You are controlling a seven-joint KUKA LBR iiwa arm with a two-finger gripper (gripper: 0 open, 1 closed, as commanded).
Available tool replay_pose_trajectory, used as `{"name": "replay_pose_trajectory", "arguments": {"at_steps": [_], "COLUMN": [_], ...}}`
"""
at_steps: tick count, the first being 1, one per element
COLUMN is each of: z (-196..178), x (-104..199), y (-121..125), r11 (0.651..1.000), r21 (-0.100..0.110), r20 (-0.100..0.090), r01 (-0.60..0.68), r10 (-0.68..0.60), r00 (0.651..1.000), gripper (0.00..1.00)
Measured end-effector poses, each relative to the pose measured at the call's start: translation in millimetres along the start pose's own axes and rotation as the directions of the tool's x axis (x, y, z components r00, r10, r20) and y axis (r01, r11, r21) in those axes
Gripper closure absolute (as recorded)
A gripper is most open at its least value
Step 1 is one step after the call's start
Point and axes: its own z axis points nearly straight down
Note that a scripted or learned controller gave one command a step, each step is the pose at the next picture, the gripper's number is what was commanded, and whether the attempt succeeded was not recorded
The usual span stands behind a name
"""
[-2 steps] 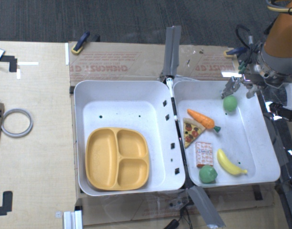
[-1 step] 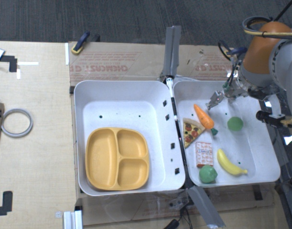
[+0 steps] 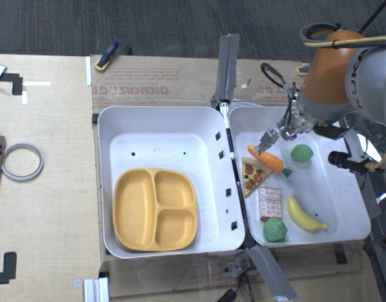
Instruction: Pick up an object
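Observation:
The right bin (image 3: 344, 231) holds several toy foods. An orange carrot (image 3: 268, 159) lies near its upper left, with a pizza slice (image 3: 252, 175) just below it. A green round fruit (image 3: 301, 153) sits to the carrot's right. Lower down are a red-and-white packet (image 3: 269, 203), a yellow banana (image 3: 305, 214) and a green lumpy toy (image 3: 275, 229). My gripper (image 3: 276, 136) hangs over the bin's upper part, just above the carrot's top end, with nothing seen held.
The left bin (image 3: 117, 131) holds a yellow divided plate (image 3: 156, 207). A grey post (image 3: 227, 68) stands between the bins at the back. A tape roll (image 3: 21, 162) lies on the bench at far left. A blue-and-yellow tool (image 3: 106, 55) lies behind the left bin.

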Motion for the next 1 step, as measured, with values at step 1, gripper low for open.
{"name": "replay_pose_trajectory", "arguments": {"at_steps": [1], "z": [30.7], "x": [-5.2], "y": [-10.5], "r11": [0.998], "r21": [-0.008], "r20": [0.004], "r01": [0.058], "r10": [-0.058], "r00": [0.998], "gripper": [0.00]}}
